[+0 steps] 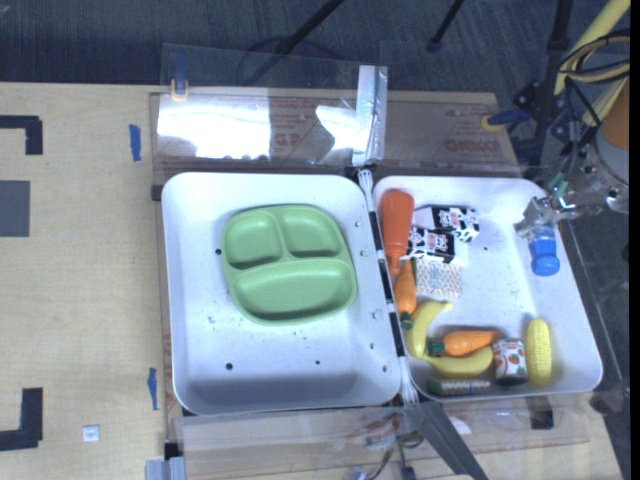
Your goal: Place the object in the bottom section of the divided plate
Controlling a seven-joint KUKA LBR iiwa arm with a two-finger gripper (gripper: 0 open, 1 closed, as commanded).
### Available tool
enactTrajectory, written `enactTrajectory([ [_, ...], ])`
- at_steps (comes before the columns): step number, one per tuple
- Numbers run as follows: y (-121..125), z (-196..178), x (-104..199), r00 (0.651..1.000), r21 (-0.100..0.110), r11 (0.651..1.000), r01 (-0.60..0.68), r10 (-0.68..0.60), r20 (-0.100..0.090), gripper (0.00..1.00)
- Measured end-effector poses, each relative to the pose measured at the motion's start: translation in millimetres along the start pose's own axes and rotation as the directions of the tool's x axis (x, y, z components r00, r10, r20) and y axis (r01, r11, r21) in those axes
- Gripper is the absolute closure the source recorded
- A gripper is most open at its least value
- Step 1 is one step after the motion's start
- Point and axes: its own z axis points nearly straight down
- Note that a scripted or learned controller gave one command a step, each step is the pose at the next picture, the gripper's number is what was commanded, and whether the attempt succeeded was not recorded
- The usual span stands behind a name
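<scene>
Nearest you, a can (509,361), corn cob (538,349) and bananas (440,343) crowd the right bin's (580,308) front edge. The green divided plate (289,260) sits alone in the left bin (190,298), its wide bottom section open. The gripper (540,215) hangs over a blue object (544,255) near the right wall; you cannot tell its state.

A robotics lab: taped bench (70,268), tripod legs (340,8), loose cables (590,58).

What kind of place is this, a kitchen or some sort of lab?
Probably a robot test lab, not a kitchen: toy food fills the right bin, a green divided plate lies in the left bin, and camera stands and cables ring the bench.
</scene>
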Motion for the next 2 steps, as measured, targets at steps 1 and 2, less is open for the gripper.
enactTrajectory([
  [1,-50.6,-41.3,107.3,0.993,0.003,0.993,0.117,-0.117,-0.003,1.00],
  [2,-10.5,-56.7,172.5,0.986,-0.001,0.986,0.164,-0.164,0.000,1.00],
])
